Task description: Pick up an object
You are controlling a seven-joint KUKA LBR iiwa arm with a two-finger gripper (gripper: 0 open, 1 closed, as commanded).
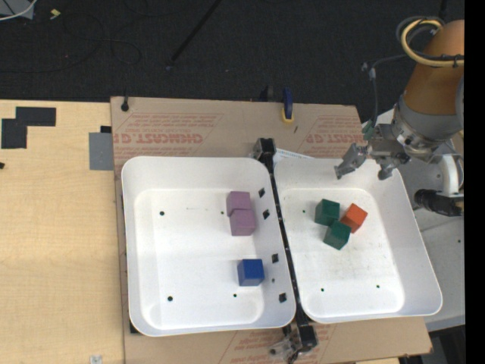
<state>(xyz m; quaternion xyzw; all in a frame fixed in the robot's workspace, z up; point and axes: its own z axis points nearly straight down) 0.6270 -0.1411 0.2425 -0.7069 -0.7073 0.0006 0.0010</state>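
In the right bin [409, 279] lie two dark green blocks [327, 211] [337, 236] and an orange block [354, 217], bunched together near the bin's middle. The left bin [144, 279] holds a purple block [241, 213] and a blue cube [251, 271]. My gripper [368, 165] hangs over the far right part of the right bin, above and behind the orange block. Its two fingers [348, 161] are spread wide apart with nothing between them.
A black divider [274, 226] with clips runs between the two bins. The bins rest on a cardboard sheet [189, 131] on a wooden bench [53, 226]. Cables [420, 32] loop near the arm at the upper right.
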